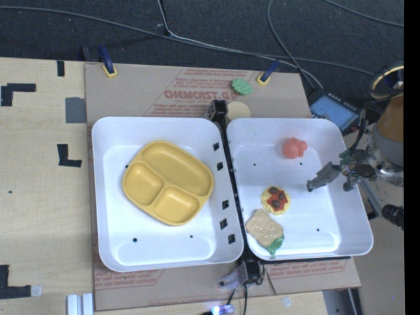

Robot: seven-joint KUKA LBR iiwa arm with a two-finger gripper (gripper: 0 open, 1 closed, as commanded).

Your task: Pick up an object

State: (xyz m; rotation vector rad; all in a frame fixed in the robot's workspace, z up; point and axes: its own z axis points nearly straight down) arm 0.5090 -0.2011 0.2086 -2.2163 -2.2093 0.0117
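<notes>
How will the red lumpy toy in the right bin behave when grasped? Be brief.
The red lumpy toy looks small and rounded, so probably light and apt to roll if nudged. Its bumpy surface may slip between narrow fingers. It sits apart from other items, so approach seems unobstructed.

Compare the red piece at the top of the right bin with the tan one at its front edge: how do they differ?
The red piece is small, rounded and lumpy; the tan piece is larger, flatter and speckled, with green at one corner. The red piece sits apart in open floor; the tan piece lies against the front wall, close to a yellow-and-red item. Both lie in the right bin, untouched by the gripper.
</notes>
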